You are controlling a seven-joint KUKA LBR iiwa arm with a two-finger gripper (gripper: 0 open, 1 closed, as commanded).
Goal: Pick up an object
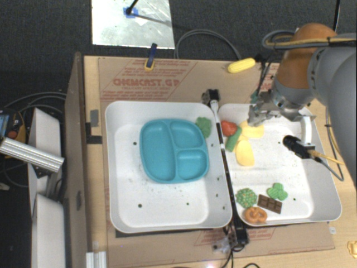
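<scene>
In the right bin (321, 202), near its left wall, a red piece (228, 128) lies beside a green pod (232, 138). A pale yellow piece (252, 131) and a rounder yellow one (245, 153) sit just right of them. My gripper (256, 118) is low over the bin's far left part, right above the pale yellow piece and close to touching it. Nothing shows between its fingers. Toward the front of that bin are a green broccoli piece (245, 196), a green leafy piece (277, 192), a brown chocolate bar (270, 204) and an orange pretzel (255, 215).
The left bin (125, 205) holds a blue divided plate (173, 149), with a green leafy toy (204, 126) at the plate's far right corner. A yellow toy (241, 66) lies on the bench behind the right bin. The grey arm (326, 66) comes in from the right.
</scene>
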